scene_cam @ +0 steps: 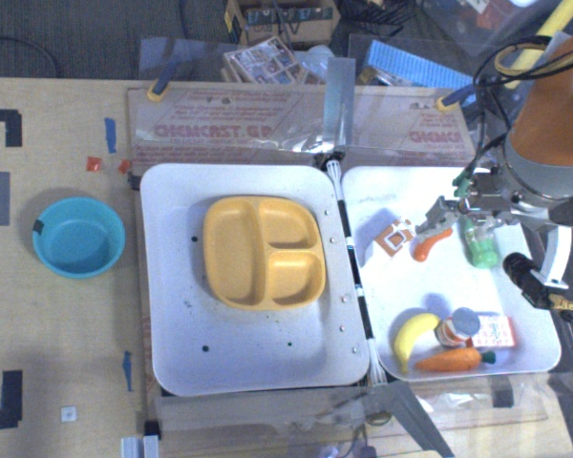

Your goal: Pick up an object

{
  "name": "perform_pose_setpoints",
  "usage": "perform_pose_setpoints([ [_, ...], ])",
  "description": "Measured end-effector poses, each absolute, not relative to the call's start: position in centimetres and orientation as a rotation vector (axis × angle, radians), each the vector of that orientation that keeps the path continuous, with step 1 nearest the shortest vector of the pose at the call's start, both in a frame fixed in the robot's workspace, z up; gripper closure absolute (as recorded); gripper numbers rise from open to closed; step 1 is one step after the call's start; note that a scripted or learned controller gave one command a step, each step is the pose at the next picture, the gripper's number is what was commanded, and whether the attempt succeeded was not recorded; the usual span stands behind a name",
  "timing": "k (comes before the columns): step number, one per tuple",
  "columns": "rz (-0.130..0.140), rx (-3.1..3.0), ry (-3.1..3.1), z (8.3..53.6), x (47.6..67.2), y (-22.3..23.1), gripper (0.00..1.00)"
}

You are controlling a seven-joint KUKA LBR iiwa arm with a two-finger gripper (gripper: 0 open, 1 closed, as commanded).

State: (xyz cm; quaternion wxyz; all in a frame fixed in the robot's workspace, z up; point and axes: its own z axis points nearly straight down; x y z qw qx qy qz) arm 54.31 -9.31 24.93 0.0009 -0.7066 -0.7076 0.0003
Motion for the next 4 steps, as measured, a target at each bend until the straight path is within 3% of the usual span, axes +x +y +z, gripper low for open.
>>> perform_pose_setpoints([
  [1,0.001,-2.294,-2.144,18.0,56.4,-14.4,0.0],
  [2,-0.006,-2.259,-2.191,8.8,57.6,-14.6,0.0],
  [3,-0.005,-2.224,-2.225,8.7,63.3,-11.8,0.0],
  [4,-0.011,-2.228,-2.228,9.9,63.5,-11.8,1.0],
])
